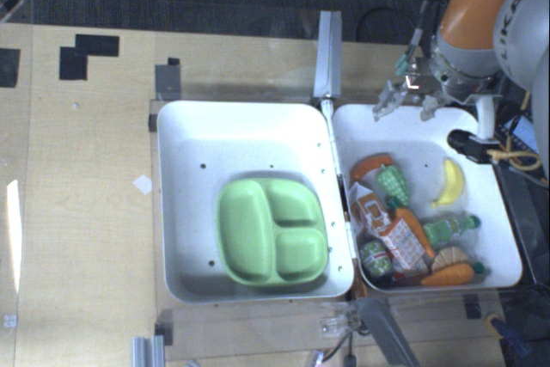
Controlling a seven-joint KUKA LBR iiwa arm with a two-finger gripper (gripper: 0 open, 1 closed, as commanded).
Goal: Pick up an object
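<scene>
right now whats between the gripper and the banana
In the camera view, only bare white floor of the right bin lies between the gripper and the banana; the other items sit lower left.

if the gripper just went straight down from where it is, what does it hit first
Most likely bare floor at the back of the right bin, near its far rim. The gripper hangs over that edge; the banana and the other items lie nearer the camera. Depth is unclear from this slant.
</scene>
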